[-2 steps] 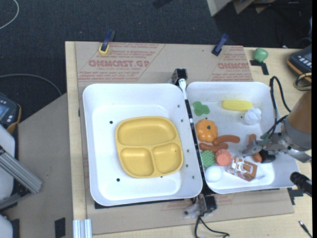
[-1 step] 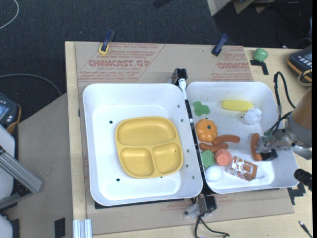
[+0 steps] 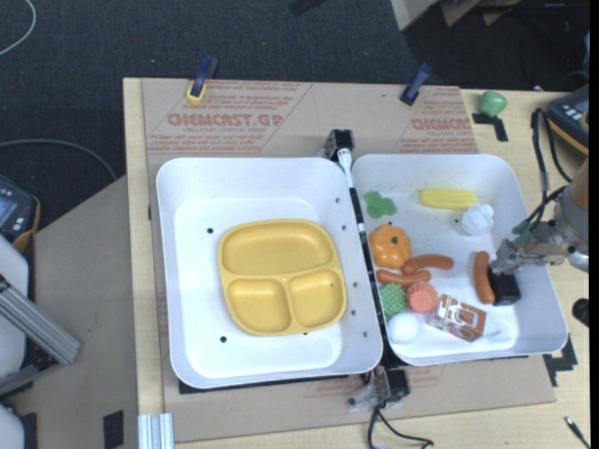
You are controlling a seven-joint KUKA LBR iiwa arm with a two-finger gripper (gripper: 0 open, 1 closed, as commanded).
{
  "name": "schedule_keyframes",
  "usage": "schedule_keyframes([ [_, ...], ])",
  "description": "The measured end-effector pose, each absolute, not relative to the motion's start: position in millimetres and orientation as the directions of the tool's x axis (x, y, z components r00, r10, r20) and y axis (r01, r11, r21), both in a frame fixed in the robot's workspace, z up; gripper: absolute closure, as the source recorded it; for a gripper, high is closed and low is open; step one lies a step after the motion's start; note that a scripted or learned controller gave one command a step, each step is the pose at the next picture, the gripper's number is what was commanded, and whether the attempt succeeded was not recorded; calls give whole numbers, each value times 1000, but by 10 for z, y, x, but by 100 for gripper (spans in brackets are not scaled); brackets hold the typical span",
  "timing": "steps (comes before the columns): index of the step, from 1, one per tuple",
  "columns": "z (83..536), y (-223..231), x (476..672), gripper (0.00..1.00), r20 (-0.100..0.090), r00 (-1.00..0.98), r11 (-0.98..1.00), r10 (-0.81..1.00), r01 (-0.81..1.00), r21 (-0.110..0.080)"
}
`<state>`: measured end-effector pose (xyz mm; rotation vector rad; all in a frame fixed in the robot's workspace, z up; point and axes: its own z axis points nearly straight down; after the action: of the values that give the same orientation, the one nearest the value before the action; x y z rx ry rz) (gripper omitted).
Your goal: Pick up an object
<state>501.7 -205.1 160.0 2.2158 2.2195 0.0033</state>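
Right side of frame: pincer [image 3: 510,258] low inside right bin [image 3: 513,183], just beside brown sausage [image 3: 482,277] — wide or narrow, cannot tell. Corn cob [image 3: 448,197] farther up; yellow tray [image 3: 281,274] fills left bin [image 3: 187,215].

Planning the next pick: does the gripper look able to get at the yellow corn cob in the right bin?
Probably yes. The corn cob lies uncovered near the far wall of the right bin; only a white ball sits close by its end. The gripper is over that bin's right side.
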Motion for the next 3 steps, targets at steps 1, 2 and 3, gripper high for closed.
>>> schedule_keyframes([
  [1, 2225, -2011, 4996, 100, -4, -2, 2, 1000, 1000, 9],
  [2, 2251, -2012, 5003, 100, -2, -1, 1, 1000, 1000, 4],
  [3, 2313, -1410, 5092, 100, 2, -7, 7, 1000, 1000, 1],
])
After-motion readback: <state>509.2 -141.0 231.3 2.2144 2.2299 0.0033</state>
